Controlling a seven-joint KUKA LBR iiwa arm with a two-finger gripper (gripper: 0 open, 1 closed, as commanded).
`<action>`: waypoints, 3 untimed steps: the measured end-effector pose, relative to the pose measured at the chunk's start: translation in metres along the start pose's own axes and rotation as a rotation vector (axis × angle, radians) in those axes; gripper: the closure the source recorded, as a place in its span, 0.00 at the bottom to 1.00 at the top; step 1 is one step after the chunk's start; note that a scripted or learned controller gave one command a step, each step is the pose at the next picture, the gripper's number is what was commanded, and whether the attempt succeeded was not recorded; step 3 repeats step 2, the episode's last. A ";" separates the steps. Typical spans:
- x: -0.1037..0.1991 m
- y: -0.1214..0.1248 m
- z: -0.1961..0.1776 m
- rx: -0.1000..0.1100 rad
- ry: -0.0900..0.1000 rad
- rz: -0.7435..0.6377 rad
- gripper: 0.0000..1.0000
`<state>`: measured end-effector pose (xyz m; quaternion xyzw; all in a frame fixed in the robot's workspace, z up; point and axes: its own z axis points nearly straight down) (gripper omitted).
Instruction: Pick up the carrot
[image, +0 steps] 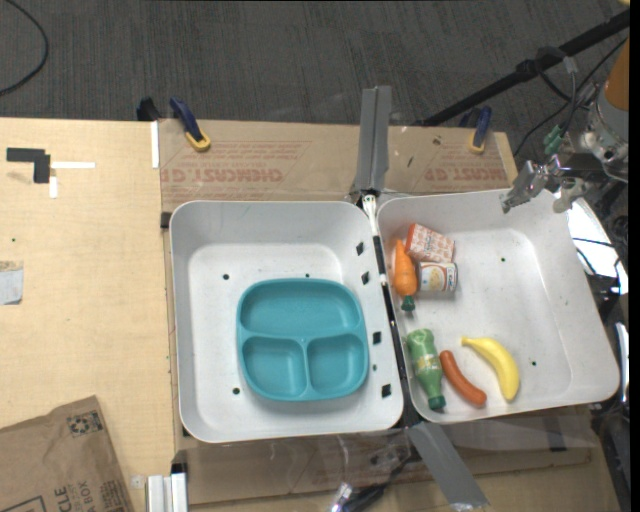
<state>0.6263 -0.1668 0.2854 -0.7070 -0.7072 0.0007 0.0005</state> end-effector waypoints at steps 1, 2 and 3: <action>0.006 -0.026 0.105 -0.001 0.000 -0.389 0.00; 0.033 -0.076 0.181 -0.020 -0.009 -0.514 0.00; 0.033 -0.076 0.181 -0.020 -0.009 -0.514 0.00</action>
